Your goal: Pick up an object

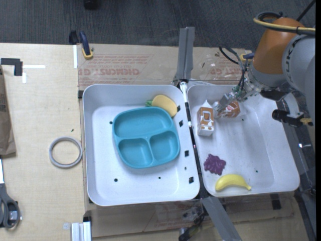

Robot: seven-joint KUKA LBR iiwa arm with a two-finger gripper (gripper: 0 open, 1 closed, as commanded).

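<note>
Tool (231, 100): far end of the right bin (281, 182), closed around a small brown-and-pink object (231, 109).
Carton (205, 121): just left of the tool, by the divider.
Purple grapes (214, 163): near half of the right bin.
Banana (232, 183): near edge, beside the grapes.
Left bin (95, 174): blue divided tray (146, 137); yellow fruit (165, 104) at its far right corner.

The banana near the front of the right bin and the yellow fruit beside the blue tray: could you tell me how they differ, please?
The banana is long, curved and lies in full view in the right bin; the yellow fruit is rounder, sits in the left bin, partly hidden by the blue tray. Both are yellow.
</note>
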